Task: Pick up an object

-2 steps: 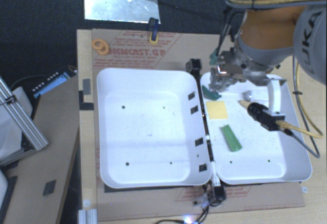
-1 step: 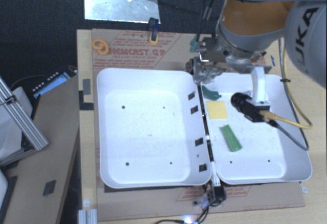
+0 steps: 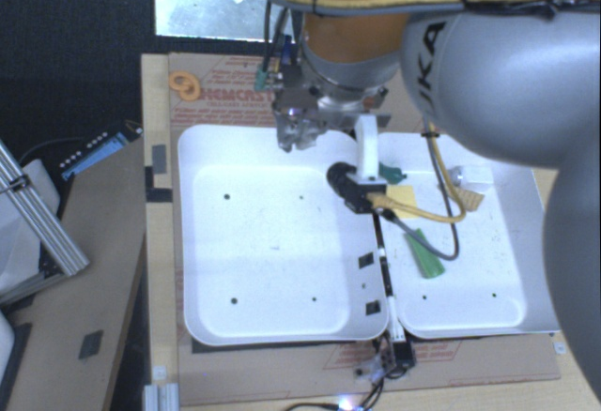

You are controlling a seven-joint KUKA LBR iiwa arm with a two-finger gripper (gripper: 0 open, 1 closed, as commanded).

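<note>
Camera view from above has the gripper [image 3: 299, 131] hanging over the upper edge of the left bin [image 3: 272, 250], near the top centre of the frame, with the grey arm [image 3: 507, 71] sweeping in from the right. Whether it is clenched or released I cannot tell from here, and I would not call it holding anything. The things to pick lie elsewhere. A green piece [image 3: 425, 256] rests on the floor of the right bin [image 3: 479, 292], near the divide between the bins, and a smaller green piece [image 3: 392, 175] sits toward that bin's upper left corner. I'd judge no grasp has begun: the gripper would have to cross rightward and descend onto one of them.
</note>
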